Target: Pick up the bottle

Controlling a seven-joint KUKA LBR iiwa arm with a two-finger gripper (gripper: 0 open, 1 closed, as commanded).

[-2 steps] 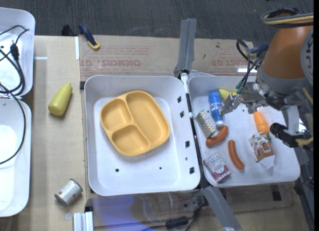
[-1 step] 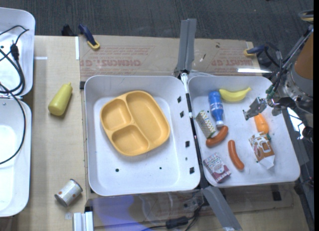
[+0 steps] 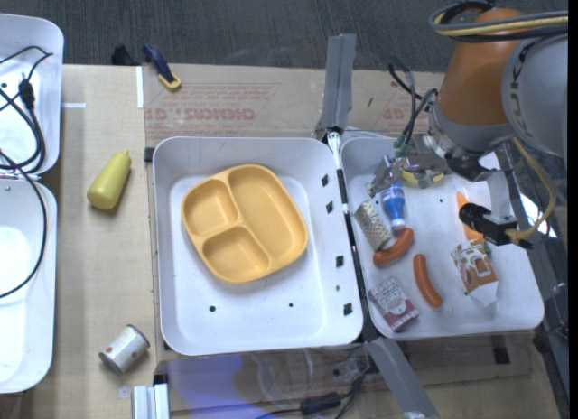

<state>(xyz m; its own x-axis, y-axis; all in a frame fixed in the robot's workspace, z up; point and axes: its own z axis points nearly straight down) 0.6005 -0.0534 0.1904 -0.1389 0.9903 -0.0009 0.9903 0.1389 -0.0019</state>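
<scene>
Blue-and-white, the bottle lies in the right bin, just below my end effector; whether it is apart or closed, I cannot tell. Crowding looks risky: a can and sausage touch it, so I might nudge or grab those instead.

Grey arm enters from right, orange band above wrist, bent downward; gripper low, pointing left, finger state unclear.

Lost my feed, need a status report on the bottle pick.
Gripper low in right bin, right over bottle. Bottle lying in bin, not lifted. Can and sausage crowd it.
</scene>
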